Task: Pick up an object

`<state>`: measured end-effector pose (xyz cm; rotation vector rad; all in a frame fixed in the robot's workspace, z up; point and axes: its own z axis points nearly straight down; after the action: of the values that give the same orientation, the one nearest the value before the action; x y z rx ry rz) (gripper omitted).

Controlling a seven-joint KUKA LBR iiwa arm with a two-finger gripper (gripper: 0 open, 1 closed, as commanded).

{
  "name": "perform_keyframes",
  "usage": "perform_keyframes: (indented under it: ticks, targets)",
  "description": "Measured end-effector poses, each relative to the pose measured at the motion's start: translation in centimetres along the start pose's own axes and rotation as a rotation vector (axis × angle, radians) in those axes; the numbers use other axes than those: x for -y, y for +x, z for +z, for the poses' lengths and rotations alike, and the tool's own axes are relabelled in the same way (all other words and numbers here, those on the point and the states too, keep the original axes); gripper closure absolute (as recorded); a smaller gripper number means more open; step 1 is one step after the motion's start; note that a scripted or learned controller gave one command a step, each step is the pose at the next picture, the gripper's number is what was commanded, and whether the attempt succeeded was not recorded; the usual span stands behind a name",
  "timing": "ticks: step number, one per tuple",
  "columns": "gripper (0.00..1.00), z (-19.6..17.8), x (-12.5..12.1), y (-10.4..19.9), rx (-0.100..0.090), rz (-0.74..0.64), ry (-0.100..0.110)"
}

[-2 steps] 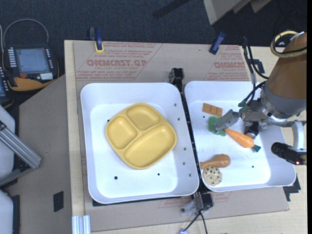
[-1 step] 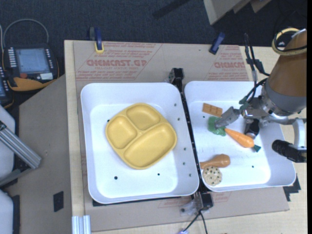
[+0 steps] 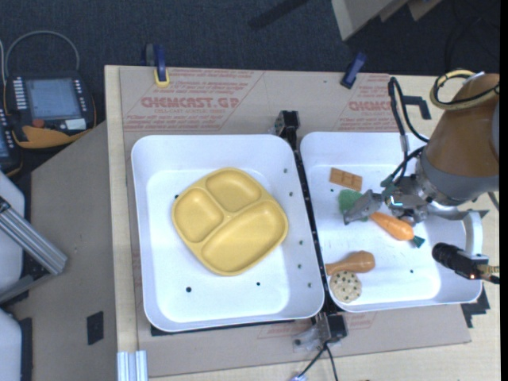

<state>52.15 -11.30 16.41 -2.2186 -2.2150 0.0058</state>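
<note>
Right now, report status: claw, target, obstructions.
Claw low in right bin, over green piece. Nothing visibly gripped. Carrot alongside, brown cracker just beyond.

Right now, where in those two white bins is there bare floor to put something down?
Left bin: bare white floor rings the yellow divided plate, widest along the near edge and the left wall. Right bin: free patches are the far strip above the brown cracker and the near right corner. Its middle is crowded: gripper, green piece, carrot, drumstick, cookie.
</note>
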Motion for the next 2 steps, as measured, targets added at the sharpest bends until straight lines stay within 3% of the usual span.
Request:
perform_keyframes:
  ticks: [1, 2]
  targets:
    - [0.00, 5.5, -0.3, 1.0, 0.000, -0.001, -0.001]
    - [0.00, 8.1, -0.2, 1.0, 0.000, -0.001, -0.002]
